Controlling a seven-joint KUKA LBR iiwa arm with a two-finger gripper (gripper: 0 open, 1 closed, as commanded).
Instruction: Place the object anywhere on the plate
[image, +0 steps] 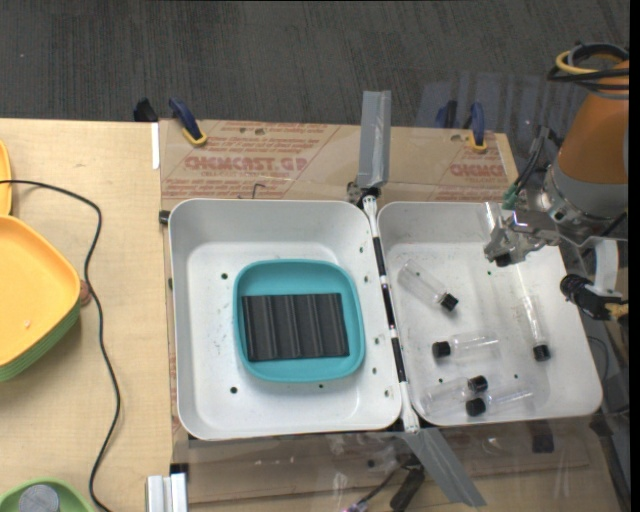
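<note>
Teal plate (298, 323) with a dark ribbed centre sits in the left bin (200, 300); clear black-capped vials (428, 287) lie in the right bin (570, 385) below the hand (503, 250), its grip state unclear.

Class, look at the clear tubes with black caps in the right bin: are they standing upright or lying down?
Lying down. Each clear tube rests lengthwise on the right bin floor, black caps pointing sideways.

Dark grey carpet floor (300, 60), pale wooden bench (80, 400), brown cardboard sheet (270, 160), black cable (100, 300)
</note>
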